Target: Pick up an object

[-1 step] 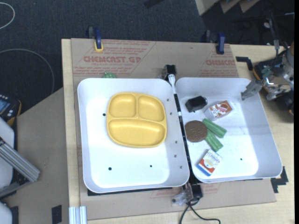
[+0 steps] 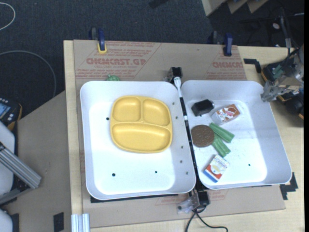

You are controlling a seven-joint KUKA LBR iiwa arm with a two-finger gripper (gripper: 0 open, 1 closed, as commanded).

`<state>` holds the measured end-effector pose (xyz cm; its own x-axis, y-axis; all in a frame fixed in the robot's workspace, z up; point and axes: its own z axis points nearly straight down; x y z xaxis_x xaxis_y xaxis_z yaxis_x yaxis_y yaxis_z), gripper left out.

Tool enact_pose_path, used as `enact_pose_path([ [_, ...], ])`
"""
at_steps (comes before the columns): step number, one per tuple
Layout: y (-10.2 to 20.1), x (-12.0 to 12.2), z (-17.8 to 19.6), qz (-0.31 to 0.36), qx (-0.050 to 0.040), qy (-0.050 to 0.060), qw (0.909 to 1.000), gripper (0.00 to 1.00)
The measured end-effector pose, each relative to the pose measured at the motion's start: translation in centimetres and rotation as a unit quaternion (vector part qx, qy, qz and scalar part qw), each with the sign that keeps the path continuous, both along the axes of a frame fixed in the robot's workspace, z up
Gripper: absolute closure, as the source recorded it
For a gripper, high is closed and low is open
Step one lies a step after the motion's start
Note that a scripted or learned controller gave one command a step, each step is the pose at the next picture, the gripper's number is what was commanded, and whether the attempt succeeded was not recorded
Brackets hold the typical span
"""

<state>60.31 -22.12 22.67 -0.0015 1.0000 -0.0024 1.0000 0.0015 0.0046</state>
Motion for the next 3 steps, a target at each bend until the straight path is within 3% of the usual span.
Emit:
enact_pose_path([
  [1,5.4,0.8,12.1,0.003,-0.0002,-0.005,1.0000,1.00],
  [2,-0.6,-2.7,32.0,-0.003,-0.0043,-0.008,1.0000,1.00],
  [3,-0.4,-11.5,31.1,-0.003,0.0011,0.002,1.0000,1.00],
])
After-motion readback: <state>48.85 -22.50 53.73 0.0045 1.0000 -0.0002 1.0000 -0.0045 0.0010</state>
